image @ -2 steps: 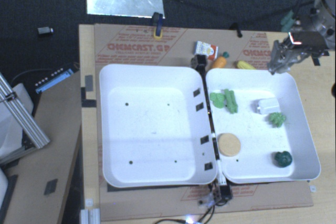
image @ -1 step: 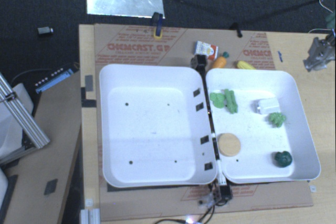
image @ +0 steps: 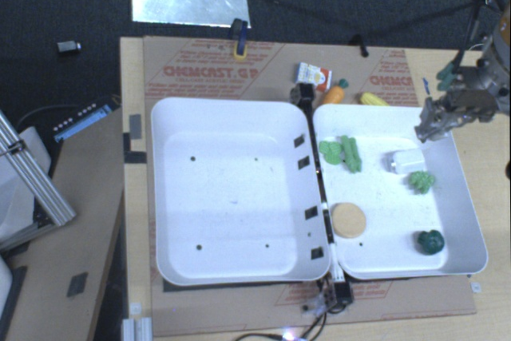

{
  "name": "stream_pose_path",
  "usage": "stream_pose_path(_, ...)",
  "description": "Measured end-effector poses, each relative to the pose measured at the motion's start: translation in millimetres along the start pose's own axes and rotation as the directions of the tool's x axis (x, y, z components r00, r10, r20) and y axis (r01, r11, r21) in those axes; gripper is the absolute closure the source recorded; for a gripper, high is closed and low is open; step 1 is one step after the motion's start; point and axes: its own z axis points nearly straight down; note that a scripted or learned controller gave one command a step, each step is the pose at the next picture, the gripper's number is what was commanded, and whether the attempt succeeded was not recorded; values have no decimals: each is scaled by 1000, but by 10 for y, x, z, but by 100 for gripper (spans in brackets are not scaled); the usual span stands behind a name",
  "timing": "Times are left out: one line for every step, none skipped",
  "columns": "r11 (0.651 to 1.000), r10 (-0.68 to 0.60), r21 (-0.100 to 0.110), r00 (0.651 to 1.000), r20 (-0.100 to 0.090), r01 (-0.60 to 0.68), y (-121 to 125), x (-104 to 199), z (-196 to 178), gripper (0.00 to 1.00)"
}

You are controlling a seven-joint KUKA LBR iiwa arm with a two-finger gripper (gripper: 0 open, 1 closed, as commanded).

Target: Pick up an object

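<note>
The gripper (image: 429, 129) hangs over the right bin's (image: 382, 261) far right corner; whether it is parted or holding anything, I cannot tell. Near to far in that bin: dark green ball (image: 430, 242), tan disc (image: 348, 220), green floret (image: 421, 181), white block (image: 406, 161), green vegetable (image: 342, 152).

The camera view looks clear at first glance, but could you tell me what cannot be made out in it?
- Gripper: blurred above the right bin's far corner; its opening cannot be judged.
- Arm: cut off by the right edge.
- White object: pale against the white bin floor, shape unclear.
- Small items behind the bins: too small to identify.
</note>
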Motion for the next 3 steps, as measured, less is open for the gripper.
stream_pose_path(1000, 1, -10, 1000, 1, -1, 3, -17, -230, 100)
stream_pose_path(1000, 1, -9, 1000, 0, -1, 3, 153, -313, 100)
stream_pose_path(1000, -1, -8, 1000, 0, 1, 4, 387, -333, 100)
